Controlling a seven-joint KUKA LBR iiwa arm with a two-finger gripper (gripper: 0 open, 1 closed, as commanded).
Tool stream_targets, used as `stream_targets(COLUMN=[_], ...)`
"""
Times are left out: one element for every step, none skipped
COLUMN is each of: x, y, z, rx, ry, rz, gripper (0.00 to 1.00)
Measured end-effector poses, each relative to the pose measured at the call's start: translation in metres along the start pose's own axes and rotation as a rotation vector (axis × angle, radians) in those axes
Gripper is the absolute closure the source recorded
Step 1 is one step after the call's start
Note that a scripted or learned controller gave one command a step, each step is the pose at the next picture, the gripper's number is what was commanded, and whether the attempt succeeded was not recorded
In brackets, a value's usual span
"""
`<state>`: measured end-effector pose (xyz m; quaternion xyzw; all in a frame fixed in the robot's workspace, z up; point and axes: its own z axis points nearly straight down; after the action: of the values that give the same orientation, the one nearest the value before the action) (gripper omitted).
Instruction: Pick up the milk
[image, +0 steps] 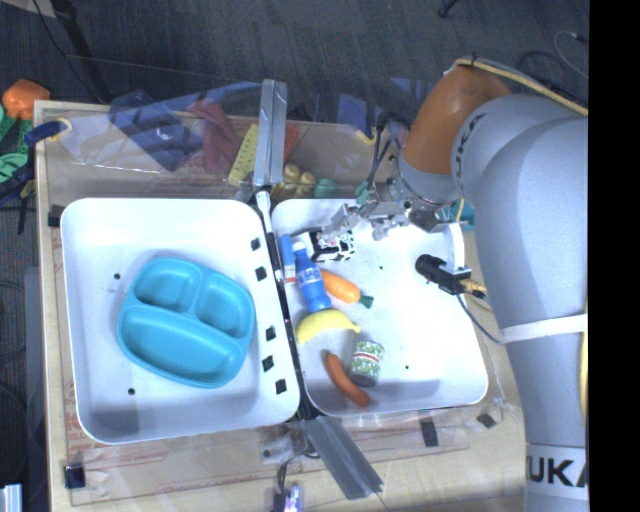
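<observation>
Two white bins sit on the surface. Milk carton (333, 245) lies at the right bin's (440, 330) far left, gripper (352, 218) directly over it; finger state indeterminate.

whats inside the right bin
In the right bin: a black-and-white milk carton by the gripper, a blue bottle, carrot, banana, sausage and small can. The arm covers its far right corner.
</observation>
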<state>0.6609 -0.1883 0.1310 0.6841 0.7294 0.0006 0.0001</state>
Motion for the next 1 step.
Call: stream_targets(x=[0.0000], y=[0.0000], z=[0.0000], rx=[0.000], ry=[0.000], rz=[0.000], gripper=[0.00])
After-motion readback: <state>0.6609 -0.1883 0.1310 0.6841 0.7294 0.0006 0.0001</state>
